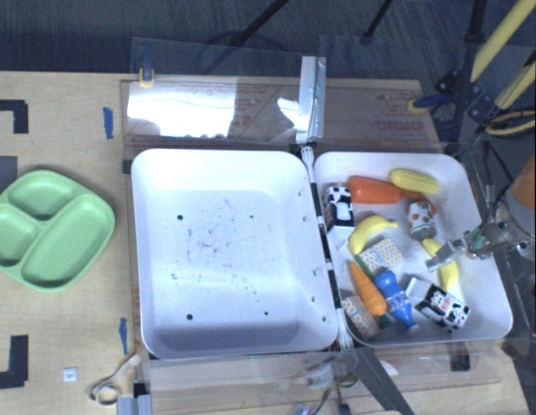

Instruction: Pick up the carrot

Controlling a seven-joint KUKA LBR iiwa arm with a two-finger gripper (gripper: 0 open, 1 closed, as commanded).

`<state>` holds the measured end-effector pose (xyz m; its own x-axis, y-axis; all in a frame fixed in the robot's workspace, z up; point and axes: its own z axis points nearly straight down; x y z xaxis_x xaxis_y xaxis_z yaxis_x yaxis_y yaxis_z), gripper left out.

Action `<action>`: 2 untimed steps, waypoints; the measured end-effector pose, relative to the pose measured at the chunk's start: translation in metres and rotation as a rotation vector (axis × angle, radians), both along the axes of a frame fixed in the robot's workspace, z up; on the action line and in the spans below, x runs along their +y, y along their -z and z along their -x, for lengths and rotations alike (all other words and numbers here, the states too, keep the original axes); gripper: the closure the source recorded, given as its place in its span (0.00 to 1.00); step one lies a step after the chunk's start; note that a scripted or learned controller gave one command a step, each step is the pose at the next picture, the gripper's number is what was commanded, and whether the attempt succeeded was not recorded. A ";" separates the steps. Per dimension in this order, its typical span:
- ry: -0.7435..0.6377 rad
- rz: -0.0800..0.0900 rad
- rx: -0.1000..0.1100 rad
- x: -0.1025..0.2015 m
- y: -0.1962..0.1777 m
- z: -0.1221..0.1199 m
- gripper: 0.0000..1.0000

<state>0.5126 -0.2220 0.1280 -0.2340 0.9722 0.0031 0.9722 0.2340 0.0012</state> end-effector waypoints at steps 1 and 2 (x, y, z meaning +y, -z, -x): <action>-0.043 -0.002 0.000 0.002 0.009 0.001 0.00; -0.128 -0.003 -0.009 0.008 0.040 -0.123 0.00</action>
